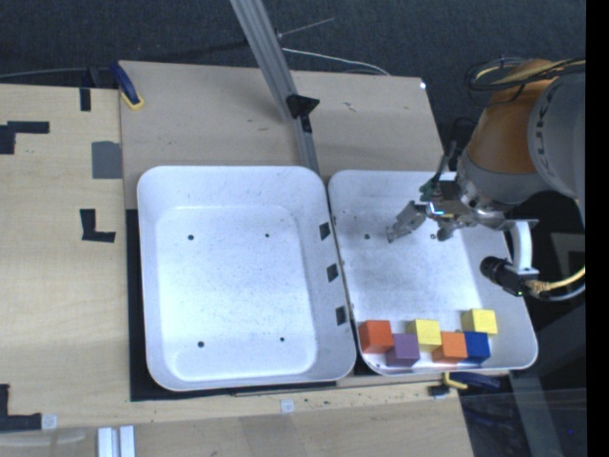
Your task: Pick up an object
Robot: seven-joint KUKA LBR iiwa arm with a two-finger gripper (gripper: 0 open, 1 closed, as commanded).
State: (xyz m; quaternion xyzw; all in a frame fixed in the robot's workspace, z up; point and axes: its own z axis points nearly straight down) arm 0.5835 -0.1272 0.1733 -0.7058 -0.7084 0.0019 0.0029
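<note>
Two-finger gripper (407, 224): jaw state unreadable, nothing visibly held, upper right white bin (381, 193). Step: approach. Next: descend onto coloured blocks (428, 339), bin's near edge.

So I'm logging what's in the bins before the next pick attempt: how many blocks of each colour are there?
All lie along the near edge of the right white bin:
Orange cube blocks: 2
Yellow cube blocks: 2
Purple cube block: 1
Blue cube block: 1
Total: 6
</note>
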